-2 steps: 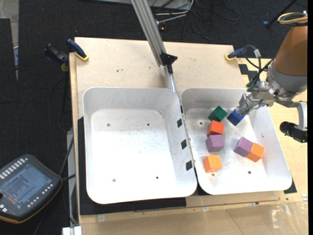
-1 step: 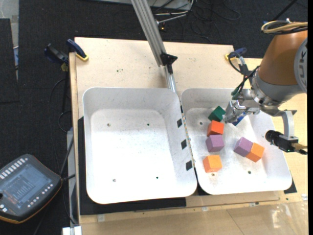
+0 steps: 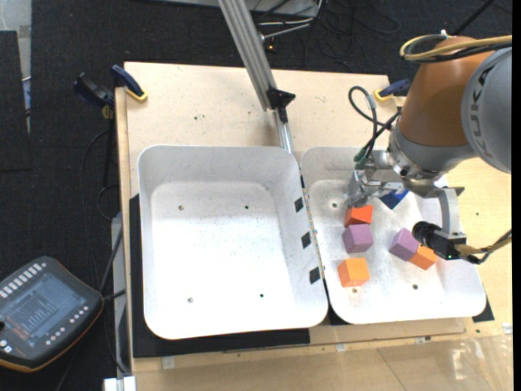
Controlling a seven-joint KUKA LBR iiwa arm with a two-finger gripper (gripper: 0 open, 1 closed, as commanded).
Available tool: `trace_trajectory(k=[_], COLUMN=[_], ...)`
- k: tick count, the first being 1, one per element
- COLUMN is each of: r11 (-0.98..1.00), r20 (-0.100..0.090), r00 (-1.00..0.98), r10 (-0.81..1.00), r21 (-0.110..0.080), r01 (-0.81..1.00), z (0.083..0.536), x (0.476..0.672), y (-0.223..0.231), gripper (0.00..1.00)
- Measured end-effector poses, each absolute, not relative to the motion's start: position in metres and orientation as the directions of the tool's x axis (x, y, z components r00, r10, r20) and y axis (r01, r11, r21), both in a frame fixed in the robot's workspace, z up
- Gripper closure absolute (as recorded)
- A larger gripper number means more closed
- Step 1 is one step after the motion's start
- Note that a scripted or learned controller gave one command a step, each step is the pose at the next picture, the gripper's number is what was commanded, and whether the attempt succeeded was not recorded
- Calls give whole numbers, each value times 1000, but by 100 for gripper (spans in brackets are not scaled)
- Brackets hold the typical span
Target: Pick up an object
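— Blocks, which ones, and where are they relative to the gripper [image 3: 360, 192]?

— All in the right bin [image 3: 456, 304]. An orange-red block [image 3: 359, 215] sits just below the fingertips, very close, though I cannot tell whether they touch it. A purple block [image 3: 357, 238] lies directly beyond that one, touching or nearly touching it, and an orange block [image 3: 353, 271] lies further out along the same line. Off to the side, under the wrist hardware, a second purple block [image 3: 404, 244] rests against another orange block [image 3: 422, 257].

— How is the arm [image 3: 456, 96] posed?

— It reaches in from the right, its orange band bulking over the bin's far corner, wrist bent downward so the gripper points into the bin. A black cable [image 3: 368, 125] loops beside it.

— Are the jaws spread or pinching?

— Cannot tell; the metal parts blur together from above, and nothing is plainly seen between them.

— And the left bin [image 3: 163, 186]?

— White, speckled with dark flecks, well apart from the jaws.

— Anything hidden?

— A blue thing [image 3: 394, 199] peeks from beneath the wrist, mostly covered. The second orange block is partly masked by a black fitting [image 3: 435, 239].
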State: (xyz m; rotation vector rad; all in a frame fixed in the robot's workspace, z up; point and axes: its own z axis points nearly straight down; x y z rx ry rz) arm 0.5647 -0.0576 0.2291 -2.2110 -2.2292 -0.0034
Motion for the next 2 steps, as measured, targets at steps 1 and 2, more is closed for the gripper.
trace_trajectory(k=[1,2], r11=[10,8], r20=[3,2], r00=[-10,-8], r10=[1000,1000], r21=[-1,-2], r01=[1000,1000], z=[233,234], x=[553,538], y=[3,43], gripper=[100,100])
